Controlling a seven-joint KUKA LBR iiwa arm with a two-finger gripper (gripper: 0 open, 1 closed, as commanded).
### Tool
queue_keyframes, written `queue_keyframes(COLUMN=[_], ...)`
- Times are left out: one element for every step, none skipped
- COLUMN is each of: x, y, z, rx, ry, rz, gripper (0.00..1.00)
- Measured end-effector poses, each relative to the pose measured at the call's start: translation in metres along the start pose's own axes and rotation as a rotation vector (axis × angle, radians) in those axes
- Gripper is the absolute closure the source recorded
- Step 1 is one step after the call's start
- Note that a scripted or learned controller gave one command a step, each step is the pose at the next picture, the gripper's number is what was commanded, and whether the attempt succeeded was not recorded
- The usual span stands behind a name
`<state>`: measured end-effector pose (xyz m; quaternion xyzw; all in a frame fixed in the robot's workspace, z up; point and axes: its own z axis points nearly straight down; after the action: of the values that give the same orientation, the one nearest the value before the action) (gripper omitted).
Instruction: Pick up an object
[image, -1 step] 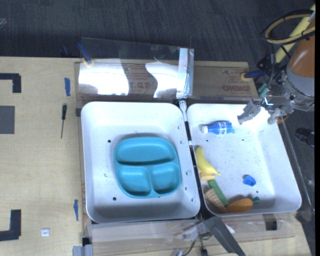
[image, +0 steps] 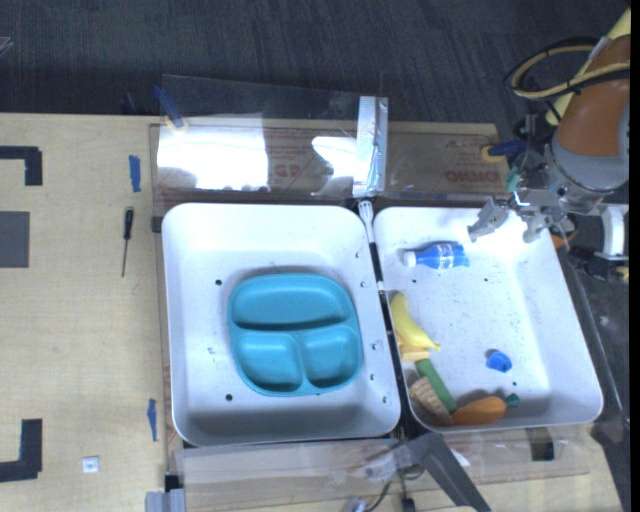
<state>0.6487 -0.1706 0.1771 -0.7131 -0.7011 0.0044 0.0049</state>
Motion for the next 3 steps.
queue_keyframes(x=[-0.018,0.006,0.078], y=[0.021,-0.037,-0.017], z=[0.091,0.091,0.031], rx=[-0.011,-0.017,-0.022], ry=[0.005,-0.001,0.000], rz=[-0.002,-0.016,-0.090], gripper=[0.00,0.00,0.00])
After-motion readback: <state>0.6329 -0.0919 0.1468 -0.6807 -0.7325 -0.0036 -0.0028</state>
